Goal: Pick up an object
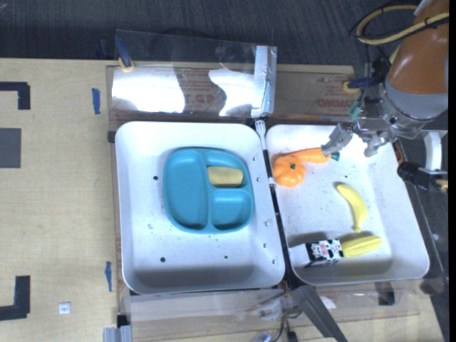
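2 white bins [135, 212] on bench: left and right [406, 255]. Left: 1 blue divided plate [189, 191], 1 pale yellow block [226, 177] in its compartment. Right: 1 orange pumpkin [288, 170], 1 carrot [311, 155], 1 banana [353, 204], 1 yellow corn-like piece [361, 246], 1 small black-and-white item [324, 251]. 1 arm, 1 claw [353, 142].

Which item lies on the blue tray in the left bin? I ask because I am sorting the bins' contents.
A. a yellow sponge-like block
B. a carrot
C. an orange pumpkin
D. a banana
A: the yellow block rests in the tray's upper right compartment, while the banana, pumpkin and carrot all lie in the right bin.
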### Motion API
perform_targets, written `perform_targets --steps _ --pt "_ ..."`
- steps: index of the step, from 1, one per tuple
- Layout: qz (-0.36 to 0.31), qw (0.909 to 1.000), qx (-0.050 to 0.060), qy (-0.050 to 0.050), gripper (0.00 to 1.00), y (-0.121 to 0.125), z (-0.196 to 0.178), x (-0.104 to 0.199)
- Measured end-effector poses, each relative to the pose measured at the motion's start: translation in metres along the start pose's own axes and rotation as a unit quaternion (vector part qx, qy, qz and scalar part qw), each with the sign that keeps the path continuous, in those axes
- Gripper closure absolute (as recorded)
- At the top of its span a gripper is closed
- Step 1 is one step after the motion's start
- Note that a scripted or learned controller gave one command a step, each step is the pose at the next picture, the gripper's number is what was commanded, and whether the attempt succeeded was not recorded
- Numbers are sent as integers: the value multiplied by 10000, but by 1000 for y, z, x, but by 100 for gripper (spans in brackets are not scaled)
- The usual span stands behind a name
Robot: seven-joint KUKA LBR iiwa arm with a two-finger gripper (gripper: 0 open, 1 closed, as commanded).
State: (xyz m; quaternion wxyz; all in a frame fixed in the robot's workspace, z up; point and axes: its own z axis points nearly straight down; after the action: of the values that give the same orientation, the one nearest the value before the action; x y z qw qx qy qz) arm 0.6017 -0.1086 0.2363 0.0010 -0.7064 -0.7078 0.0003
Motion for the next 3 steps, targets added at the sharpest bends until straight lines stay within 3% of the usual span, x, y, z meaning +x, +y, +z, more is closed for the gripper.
perform_targets --steps 1,2,3 --pt "-1113 9938 -34 -19 0 -26 149 -64" --pt "-382 9993 -17 -2 0 -33 150 -51" --pt "-378 9993 -53 -12 100 -30 137 -51"
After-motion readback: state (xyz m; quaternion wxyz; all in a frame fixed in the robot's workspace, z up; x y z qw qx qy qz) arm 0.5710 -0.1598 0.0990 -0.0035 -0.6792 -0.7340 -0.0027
